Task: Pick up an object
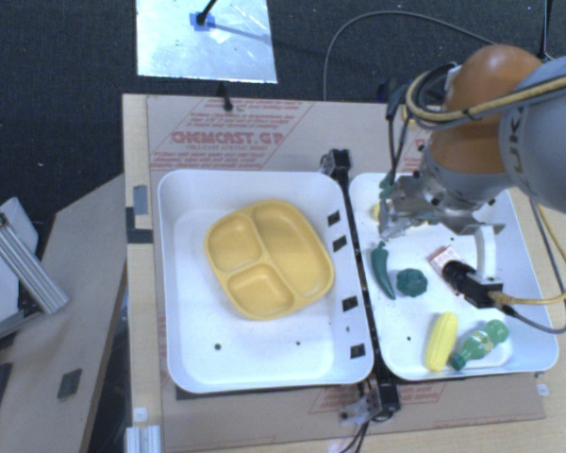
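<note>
Pincer: my pincer hangs low over the far-left part of the right bin, close to the divider between the two bins. I cannot tell how it is set, since my own wrist hides it from this camera.
Nearest target: the green pepper lies just beneath and slightly nearer the front of the worktop than my tip, long and thin, running roughly parallel to the divider.
How I'd take it: close across its narrow width at mid-length, not along its length (a lengthwise pinch would probably squirt it out), and come straight down.
Other candidates: a dark green lump just beside the pepper, a yellow corn cob and a green bottle near the front edge of the bin, and a small red-and-white box further right.
Edges: the divider wall is close on the pepper's left, so I judge one side has little clearance there; the lump crowds its right.
Open room: the bin floor around the corn and bottle looks freer. The left bin holds only a yellow divided tray in its middle.
</note>
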Action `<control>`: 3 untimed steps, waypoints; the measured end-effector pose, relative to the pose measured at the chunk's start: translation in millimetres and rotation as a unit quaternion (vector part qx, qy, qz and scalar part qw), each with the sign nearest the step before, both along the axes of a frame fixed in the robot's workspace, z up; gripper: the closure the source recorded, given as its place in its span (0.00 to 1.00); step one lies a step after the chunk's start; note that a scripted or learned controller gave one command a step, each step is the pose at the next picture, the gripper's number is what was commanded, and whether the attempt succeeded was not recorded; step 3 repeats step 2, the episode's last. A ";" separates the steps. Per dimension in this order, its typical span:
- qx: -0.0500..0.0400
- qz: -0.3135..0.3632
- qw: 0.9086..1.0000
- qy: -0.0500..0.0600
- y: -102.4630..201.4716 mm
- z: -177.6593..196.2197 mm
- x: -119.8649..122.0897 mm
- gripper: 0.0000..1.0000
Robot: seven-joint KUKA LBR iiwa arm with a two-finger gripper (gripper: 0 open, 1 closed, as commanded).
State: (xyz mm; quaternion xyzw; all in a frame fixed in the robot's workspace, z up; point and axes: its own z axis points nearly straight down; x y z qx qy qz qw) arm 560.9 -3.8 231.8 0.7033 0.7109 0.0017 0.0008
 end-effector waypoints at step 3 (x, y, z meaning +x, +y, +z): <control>0.001 0.000 1.000 0.000 102.7 6.6 28.2 1.00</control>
